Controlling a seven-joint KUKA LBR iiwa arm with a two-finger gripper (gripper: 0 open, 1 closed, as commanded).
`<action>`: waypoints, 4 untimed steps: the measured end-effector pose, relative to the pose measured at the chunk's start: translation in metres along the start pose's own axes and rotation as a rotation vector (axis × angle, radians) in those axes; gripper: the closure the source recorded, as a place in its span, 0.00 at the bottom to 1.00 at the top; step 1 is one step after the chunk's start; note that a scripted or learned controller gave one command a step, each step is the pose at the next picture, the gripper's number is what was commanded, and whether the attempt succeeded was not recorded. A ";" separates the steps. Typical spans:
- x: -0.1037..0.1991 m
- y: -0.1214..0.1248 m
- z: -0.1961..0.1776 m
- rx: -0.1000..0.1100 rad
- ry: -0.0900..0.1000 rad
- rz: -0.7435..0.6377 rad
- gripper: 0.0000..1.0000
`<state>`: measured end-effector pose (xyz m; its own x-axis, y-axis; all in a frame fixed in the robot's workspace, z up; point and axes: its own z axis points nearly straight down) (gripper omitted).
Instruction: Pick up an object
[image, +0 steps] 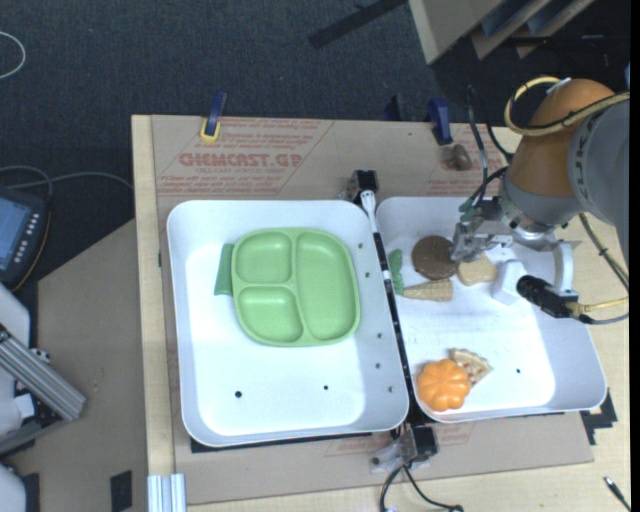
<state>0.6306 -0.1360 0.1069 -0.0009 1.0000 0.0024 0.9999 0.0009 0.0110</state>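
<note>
Pumpkin (443, 385) lies at lower right, untouched in the right bin (560, 375). Claw (472, 243) is low over the brown disc (432, 257), upper right; its state cannot be told. Nothing lifted; the pick remains.

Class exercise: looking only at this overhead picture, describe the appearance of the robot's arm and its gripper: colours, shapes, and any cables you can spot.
The arm is bulky and rounded, with a grey shell and an orange band above the wrist. A yellowish cable loops over the orange part, and thin dark cables trail down beside it. The gripper is a small metallic grey assembly with pale fittings and a black cylindrical part beside it.
</note>
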 end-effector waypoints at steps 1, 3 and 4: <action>-0.007 0.003 -0.046 0.006 -0.004 0.001 1.00; 0.000 0.010 -0.120 0.005 -0.004 0.000 1.00; 0.057 -0.001 -0.129 0.012 0.000 -0.005 1.00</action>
<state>0.6278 -0.0795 0.2356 -0.0058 1.0000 0.0028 1.0000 0.0058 -0.0008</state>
